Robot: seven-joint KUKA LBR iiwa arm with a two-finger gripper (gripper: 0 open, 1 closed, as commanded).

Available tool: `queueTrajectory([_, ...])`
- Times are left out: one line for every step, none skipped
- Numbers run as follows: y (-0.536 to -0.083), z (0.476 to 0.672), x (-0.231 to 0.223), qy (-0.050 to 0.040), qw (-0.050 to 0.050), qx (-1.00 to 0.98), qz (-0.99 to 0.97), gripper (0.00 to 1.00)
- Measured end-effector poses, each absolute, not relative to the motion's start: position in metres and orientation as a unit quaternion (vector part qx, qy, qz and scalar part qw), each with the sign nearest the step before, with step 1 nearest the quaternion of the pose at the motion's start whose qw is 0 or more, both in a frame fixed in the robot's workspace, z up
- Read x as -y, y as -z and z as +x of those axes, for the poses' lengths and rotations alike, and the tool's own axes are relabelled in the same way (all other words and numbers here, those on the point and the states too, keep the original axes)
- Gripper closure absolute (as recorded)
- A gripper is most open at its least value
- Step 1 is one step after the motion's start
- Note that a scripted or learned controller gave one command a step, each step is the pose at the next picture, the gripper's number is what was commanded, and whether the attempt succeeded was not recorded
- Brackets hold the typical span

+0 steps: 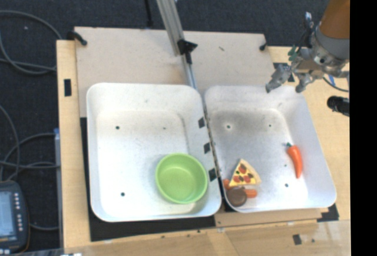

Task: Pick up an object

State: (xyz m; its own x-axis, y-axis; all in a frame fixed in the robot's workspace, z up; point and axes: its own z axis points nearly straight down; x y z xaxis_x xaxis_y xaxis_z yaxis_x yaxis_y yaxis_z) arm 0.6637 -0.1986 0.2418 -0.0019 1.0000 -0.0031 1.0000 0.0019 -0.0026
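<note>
My gripper (288,82) hangs over the far right corner of the right bin (259,113), its two fingers spread open with nothing between them. Well below it, near the bin's right wall, lies an orange carrot (295,160). At the bin's near left corner a toy pizza slice (243,173) rests beside a brown round piece (237,196) and a small orange item (251,193). A green bowl (181,178) sits in the left bin (129,131) at its near right.
A slanted aluminium bar (168,7) runs from the top down to the divide between the bins. Cables lie on the dark floor to the left. The bench's beige board (147,55) extends behind both bins.
</note>
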Motion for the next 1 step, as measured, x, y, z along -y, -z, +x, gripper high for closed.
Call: queueTrajectory([-0.1889,0.6607,0.2109,0.0027,0.000,-0.706,0.708,0.00])
